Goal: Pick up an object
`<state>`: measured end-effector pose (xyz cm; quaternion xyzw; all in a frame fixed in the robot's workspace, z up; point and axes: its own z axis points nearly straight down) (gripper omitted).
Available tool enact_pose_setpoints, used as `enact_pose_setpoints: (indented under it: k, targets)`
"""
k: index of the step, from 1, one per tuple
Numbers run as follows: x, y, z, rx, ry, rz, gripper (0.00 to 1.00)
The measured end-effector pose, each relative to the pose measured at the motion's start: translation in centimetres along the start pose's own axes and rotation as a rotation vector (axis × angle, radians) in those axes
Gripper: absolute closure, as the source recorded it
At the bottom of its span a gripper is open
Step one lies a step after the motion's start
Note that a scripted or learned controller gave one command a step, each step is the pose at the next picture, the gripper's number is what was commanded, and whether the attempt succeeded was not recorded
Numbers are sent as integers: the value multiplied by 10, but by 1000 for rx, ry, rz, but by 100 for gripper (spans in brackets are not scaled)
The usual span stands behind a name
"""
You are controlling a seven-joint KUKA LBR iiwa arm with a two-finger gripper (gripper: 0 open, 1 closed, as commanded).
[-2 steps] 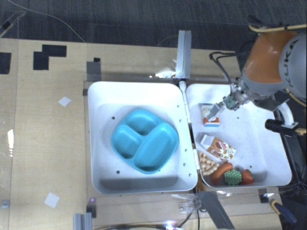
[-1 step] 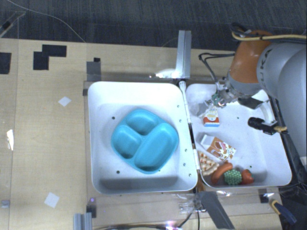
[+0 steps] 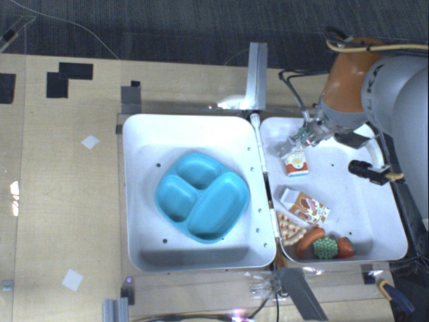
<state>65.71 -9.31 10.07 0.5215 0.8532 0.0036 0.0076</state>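
My gripper (image 3: 295, 143) hangs over the upper left part of the right bin (image 3: 375, 206), reaching down from the orange-banded wrist (image 3: 345, 86). Its tip is right above a small red and white carton (image 3: 296, 164), touching or nearly touching the carton's top. I cannot make out whether the carton is gripped. Lower in the same bin lie a white and orange box (image 3: 305, 208), a waffle-like piece (image 3: 287, 227), an orange sausage-shaped toy (image 3: 310, 240), a green bumpy toy (image 3: 326, 247) and a red piece (image 3: 345, 247).
The left bin (image 3: 144, 247) holds a blue divided plate (image 3: 201, 196). A metal divider post (image 3: 257, 79) stands between the bins at the back. A black fitting with a cable (image 3: 367, 170) hangs over the right bin's right side.
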Motion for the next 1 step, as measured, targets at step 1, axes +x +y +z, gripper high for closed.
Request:
enact_pose_setpoints:
  k: [1]
  targets:
    - [45, 26, -86, 10, 5, 337, 100]
